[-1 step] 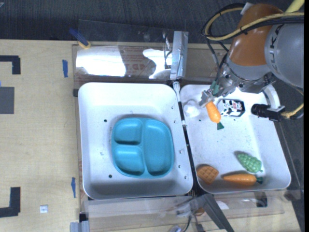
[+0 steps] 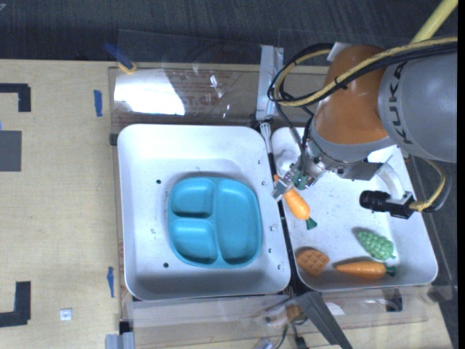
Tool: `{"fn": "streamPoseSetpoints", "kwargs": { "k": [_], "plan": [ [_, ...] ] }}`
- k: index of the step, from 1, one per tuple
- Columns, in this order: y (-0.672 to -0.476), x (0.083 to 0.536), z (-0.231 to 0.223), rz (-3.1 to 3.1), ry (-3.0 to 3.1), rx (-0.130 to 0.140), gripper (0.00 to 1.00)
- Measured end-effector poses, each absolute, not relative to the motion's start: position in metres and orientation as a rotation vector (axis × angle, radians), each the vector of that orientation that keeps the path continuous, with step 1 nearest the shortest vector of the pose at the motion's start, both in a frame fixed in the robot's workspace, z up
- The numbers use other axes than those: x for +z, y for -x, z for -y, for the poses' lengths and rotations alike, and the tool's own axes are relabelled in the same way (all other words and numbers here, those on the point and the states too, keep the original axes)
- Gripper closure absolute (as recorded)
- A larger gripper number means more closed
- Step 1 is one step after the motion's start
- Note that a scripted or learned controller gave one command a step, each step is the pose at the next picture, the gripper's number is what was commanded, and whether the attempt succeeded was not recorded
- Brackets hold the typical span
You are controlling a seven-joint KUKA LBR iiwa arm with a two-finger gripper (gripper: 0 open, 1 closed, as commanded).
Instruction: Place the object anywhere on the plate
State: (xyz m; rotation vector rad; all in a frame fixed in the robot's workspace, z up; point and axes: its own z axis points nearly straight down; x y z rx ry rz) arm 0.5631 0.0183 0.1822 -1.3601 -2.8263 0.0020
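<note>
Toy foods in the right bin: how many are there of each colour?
Orange carrots: 2, one by the gripper at, one at the front
Green bumpy toy: 1
Brown waffle-like toy: 1
Total: 4

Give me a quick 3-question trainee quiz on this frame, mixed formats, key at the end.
1. True or false: the blue plate sits in the left bin.
2. Which toy lies right at the gripper? A) small carrot B) green corn C) waffle
3. Fill in: the long carrot lies just ___ of the waffle in the camera view.

Key: 1 true; 2 A; 3 right.
</note>
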Motion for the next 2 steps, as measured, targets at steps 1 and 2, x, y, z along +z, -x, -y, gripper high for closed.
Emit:
{"fn": "streamPoseSetpoints", "kwargs": {
  "k": [1, 2],
  "plan": [
    [-0.5364, 0.1823, -0.0836, 2.885, 1.227, 0.003, 1.00],
    [-0.5367, 0.1822, -0.0818, 2.884, 1.230, 0.005, 0.00]
  ]
}}
